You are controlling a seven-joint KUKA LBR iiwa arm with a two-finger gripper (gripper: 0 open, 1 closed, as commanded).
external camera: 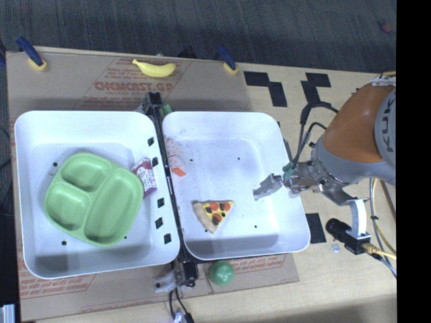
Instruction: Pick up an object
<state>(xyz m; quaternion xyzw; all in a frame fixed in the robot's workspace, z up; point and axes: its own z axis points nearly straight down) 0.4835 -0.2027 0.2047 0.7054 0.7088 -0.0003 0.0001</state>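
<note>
Gripper (266,188): over the right bin (269,130), tilted low toward its floor, likely lining up a grab.
Fingers: too blurred; I cannot tell their state.
Pizza slice (214,213): near, left and below the fingertips, lying flat, free.

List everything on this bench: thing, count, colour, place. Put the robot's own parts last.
bins: 2, white, side by side on the bench
divided plate: 1, light green, in the left bin
snack packet: 1, dark red and white, left bin, at the plate's right edge
pizza slice: 1, yellow with red and dark toppings, right bin, near its front
small orange piece: 1, orange, right bin, by its left wall
banana: 1, yellow, on the cardboard behind the bins
ball: 1, green, on the cardboard in front of the right bin
clamps: 2, blue and yellow, at the cardboard's back edge
arm: 1, grey with orange band, at right
hand: 1, grey, over the right bin's right side
</note>
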